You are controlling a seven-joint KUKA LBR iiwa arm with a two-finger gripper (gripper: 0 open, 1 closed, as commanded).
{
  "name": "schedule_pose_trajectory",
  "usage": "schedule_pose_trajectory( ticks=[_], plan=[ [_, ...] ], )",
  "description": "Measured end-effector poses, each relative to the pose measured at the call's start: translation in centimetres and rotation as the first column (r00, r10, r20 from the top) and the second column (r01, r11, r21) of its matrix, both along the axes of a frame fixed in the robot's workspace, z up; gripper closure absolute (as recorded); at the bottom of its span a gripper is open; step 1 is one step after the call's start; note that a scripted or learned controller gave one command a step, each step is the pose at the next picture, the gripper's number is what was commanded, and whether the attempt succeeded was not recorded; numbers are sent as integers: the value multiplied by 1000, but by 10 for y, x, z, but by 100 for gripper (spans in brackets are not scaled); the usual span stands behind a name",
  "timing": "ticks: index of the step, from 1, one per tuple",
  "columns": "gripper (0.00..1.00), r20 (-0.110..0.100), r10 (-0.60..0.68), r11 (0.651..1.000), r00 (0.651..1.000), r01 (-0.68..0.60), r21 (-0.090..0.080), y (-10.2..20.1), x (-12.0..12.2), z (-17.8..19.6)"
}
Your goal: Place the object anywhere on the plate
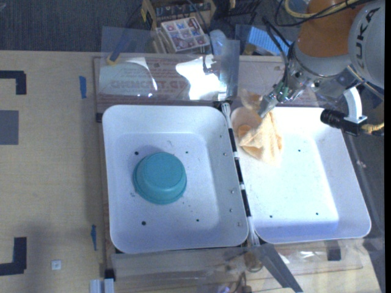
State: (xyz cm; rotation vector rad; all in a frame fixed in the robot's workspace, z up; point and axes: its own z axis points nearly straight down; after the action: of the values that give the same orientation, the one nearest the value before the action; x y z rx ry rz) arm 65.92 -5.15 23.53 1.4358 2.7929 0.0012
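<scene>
Reaching in from the right, the grey arm held its gripper low at the far left corner of the right bin.

Whether the gripper was open or clenched, I cannot tell. Its tip touched a soft, crumpled yellow cloth that lay against the bin's left wall. The round teal plate, smooth and upside-down like a bowl, sat in the left bin. On the arm the letters "UKA" were readable.
</scene>
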Motion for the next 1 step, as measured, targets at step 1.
schedule_pose_trajectory(
  ticks=[1],
  plan=[
    [100,1,388,922,922,-388,0,54,-12,-9]
  ],
)
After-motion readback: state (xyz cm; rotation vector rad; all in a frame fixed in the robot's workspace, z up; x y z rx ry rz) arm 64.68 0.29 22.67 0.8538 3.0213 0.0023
